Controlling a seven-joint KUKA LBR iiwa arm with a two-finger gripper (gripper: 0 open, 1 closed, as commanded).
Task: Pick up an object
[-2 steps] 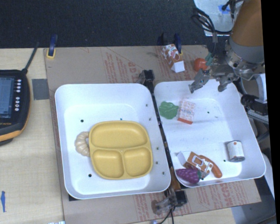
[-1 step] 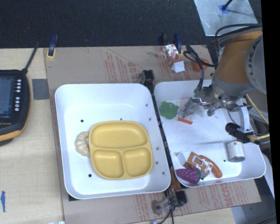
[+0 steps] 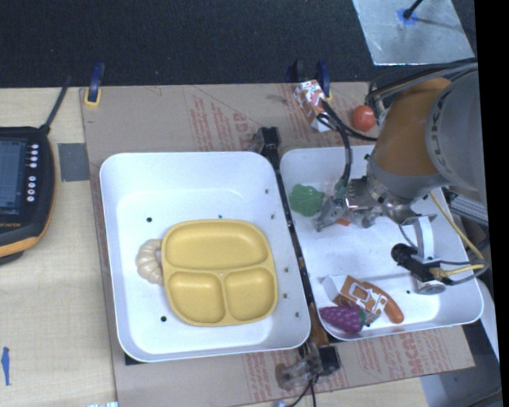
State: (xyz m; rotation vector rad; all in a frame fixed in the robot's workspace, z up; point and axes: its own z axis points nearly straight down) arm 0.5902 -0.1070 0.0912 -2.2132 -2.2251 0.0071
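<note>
A: Where is the robot arm (image 3: 423, 134)?

B: It comes in from the right. It is grey with an orange band, and it leans over the right bin (image 3: 453, 315).

A: What is its gripper (image 3: 346, 211) doing?

B: It is low in the top part of the right bin, just beside a green thing (image 3: 305, 199). I cannot tell how its grabbing parts are set, because the metal bits there are too small and blurry. I cannot tell if it has the green thing or only sits next to it.

A: What else is in that bin?

B: Near the bottom edge there are purple grapes (image 3: 342, 318). Just beside them lie a brown and white snack thing (image 3: 359, 294) and an orange thing like a carrot (image 3: 390, 308). They are well apart from the gripper.

A: And the left bin (image 3: 127, 251)?

B: A yellow plate (image 3: 217, 270) with three parts lies in it. A tan shell-like thing (image 3: 149, 260) touches its left side.

A: Anything outside the bins?

B: A small red ball (image 3: 364, 117) sits above the right bin, and a screen box (image 3: 10, 189) is far left
</note>
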